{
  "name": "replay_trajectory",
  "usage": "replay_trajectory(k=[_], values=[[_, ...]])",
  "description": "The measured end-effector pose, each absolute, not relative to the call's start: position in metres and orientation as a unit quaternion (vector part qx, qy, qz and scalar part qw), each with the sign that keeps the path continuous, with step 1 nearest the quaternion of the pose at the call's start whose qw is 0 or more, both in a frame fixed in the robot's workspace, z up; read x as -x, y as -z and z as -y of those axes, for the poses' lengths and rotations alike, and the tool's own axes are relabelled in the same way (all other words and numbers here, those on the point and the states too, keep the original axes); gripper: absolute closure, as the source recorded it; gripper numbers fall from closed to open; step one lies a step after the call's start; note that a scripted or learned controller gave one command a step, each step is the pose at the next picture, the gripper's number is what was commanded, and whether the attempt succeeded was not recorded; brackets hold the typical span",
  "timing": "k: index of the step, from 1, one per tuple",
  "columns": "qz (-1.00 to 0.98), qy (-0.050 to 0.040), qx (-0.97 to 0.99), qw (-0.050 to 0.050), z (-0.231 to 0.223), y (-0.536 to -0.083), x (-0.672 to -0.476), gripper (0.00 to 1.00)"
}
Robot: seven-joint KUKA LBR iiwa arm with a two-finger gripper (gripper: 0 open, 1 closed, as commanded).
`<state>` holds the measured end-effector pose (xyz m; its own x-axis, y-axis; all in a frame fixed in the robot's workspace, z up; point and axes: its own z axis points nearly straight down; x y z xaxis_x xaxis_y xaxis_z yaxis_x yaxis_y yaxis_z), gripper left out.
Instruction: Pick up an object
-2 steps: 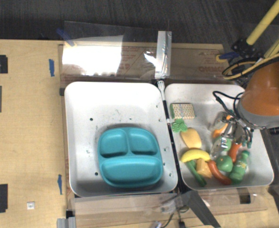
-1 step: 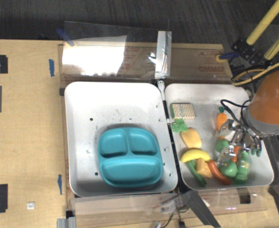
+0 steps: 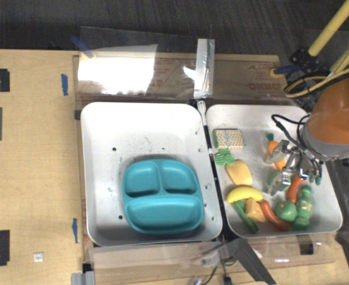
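Observation:
The right bin [image 3: 254, 114] holds several toy foods. A beige waffle [image 3: 228, 138] lies at its back left, with a small green piece [image 3: 224, 157] and a yellow-orange chunk [image 3: 240, 172] in front of it. Nearer the front are a yellow banana [image 3: 244, 193], a red sausage [image 3: 273, 214] and green vegetables [image 3: 301, 208]. My gripper [image 3: 288, 179] is lowered into the right half of this bin, right over an orange carrot [image 3: 294, 187] and close to an orange piece [image 3: 272, 147]. The wrist hides what lies under it.
The left bin [image 3: 103, 129] carries a teal divided plate [image 3: 161, 195] in its front half. A clear plastic sheet [image 3: 133, 70] lies behind the bins. Yellow and black cables [image 3: 317, 76] hang at the back right, near the arm's orange band [image 3: 339, 117].

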<state>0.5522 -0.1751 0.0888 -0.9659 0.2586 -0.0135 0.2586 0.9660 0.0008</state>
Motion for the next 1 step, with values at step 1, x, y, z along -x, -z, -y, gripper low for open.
replay_trajectory(k=[1], values=[[-0.988, 0.0007, -0.151, 0.007, 0.1615, -0.0888, -0.5725, 0.00]])
